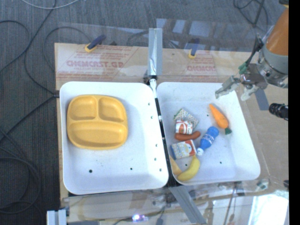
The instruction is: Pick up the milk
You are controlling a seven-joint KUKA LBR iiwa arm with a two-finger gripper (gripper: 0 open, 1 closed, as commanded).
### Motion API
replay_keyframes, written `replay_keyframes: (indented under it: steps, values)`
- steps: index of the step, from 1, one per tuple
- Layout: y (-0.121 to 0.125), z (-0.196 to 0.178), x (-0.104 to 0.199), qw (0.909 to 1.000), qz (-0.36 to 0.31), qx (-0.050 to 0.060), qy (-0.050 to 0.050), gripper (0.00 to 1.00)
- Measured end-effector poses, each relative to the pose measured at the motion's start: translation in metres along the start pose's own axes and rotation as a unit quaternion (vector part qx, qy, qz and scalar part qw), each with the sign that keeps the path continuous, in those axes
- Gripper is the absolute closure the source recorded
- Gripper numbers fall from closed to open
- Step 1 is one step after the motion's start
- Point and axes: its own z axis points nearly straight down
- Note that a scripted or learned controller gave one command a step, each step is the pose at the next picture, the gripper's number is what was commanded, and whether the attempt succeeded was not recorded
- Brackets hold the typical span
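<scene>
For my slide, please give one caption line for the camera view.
Gripper, jaws open, hovers over the right bin holding milk carton, carrot, banana; yellow tray lies left.

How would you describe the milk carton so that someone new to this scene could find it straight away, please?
Look in the right-hand white bin, at the cluster of food near its left wall. The milk carton lies low in that cluster, just below the red sausage and above the yellow banana. Unlike its rounded neighbours, it is a small, pale box with a printed label.
</scene>
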Motion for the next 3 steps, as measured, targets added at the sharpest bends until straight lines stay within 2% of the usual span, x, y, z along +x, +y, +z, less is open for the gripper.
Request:
replay_keyframes:
  steps: [1, 2, 3]
  values:
    - [0.062, 0.097, 0.046, 0.9971, -0.077, 0.000, 0.000, 0.00]
    - [0.027, 0.187, 0.077, 0.9989, -0.047, -0.001, -0.001, 0.00]
    - [-0.022, 0.188, 0.081, 0.9991, 0.040, -0.012, -0.001, 0.00]
